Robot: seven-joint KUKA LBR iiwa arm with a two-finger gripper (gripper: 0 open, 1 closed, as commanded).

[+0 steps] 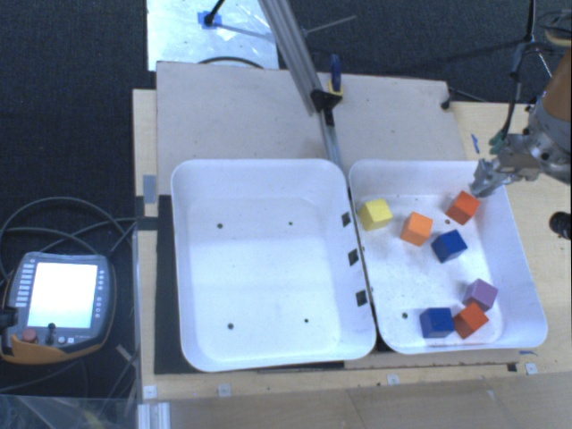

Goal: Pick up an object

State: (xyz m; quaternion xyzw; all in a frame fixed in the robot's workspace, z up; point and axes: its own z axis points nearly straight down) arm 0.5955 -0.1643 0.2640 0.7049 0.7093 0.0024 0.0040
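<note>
The gripper [483, 183], at the upper right of the right bin [529, 275], hangs just above and to the upper right of the red-orange cube [462, 207], nearly touching it, and whether it is released or clenched cannot be told.

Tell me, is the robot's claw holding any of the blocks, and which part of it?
Nothing is held. The gripper hangs just above the red-orange cube near the right bin's far corner, and no cube sits between its fingers.
</note>
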